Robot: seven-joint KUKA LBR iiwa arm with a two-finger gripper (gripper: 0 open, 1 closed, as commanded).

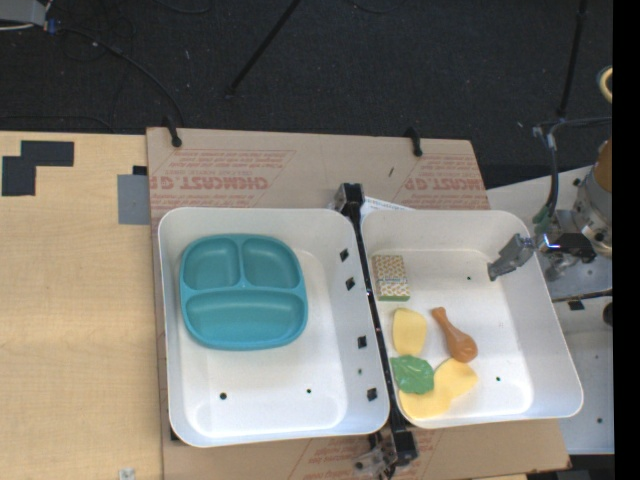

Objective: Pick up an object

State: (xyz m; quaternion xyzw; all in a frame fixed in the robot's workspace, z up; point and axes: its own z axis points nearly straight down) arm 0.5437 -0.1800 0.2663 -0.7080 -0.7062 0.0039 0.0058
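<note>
The right bin holds several small items. A tan checkered block lies by the divider. Below it sit a pale yellow piece, an orange drumstick-shaped toy, a green lump and a larger yellow piece in the front left corner. My gripper hangs over the bin's right back part, near its rim, well right of and apart from all the items. Nothing is seen in it.
The left bin carries a teal divided plate in its back left area. A black divider runs between the bins. Cardboard lies under both bins, and cables and arm hardware crowd the right edge.
</note>
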